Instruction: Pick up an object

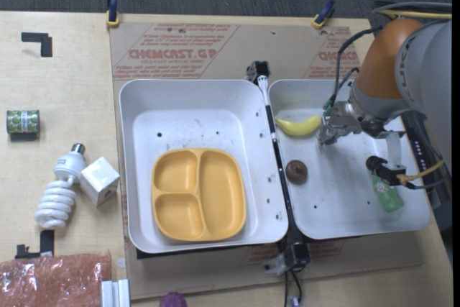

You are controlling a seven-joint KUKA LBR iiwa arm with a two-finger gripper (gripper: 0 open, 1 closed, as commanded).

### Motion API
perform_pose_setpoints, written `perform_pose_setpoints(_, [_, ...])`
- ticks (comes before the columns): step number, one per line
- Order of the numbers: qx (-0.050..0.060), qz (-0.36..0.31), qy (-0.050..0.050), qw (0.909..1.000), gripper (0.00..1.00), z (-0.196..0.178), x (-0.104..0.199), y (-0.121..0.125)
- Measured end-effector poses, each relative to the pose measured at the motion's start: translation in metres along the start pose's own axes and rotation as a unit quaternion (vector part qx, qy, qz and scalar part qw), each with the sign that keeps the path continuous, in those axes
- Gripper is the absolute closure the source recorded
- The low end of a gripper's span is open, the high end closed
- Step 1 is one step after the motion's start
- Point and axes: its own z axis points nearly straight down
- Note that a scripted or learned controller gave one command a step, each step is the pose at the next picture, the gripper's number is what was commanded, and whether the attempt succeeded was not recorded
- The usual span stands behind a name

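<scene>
Right bin [345, 223]: banana [298, 125] at upper left, brown ball [296, 170] below it, green bottle [388, 196] near the right wall. The gripper [330, 133] hangs just beside the banana's right tip; its opening cannot be told. Left bin [136, 154]: yellow tray [199, 193].

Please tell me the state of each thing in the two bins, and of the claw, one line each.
Banana: lying on its side in the right bin, just left of the claw.
Brown round object: resting on the right bin floor, apart from the banana.
Green bottle: lying near the right wall.
Yellow divided plate: flat in the left bin.
Claw: low beside the banana.
</scene>
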Motion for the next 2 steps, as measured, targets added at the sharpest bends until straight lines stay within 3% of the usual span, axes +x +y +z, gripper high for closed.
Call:
perform_pose_setpoints(1, [0.001, 0.002, 0.001, 1.0000, 0.00, 0.000, 0.000, -0.055])
perform_pose_setpoints(2, [0.000, 0.000, 0.000, 1.0000, 0.00, 0.000, 0.023, 0.024])
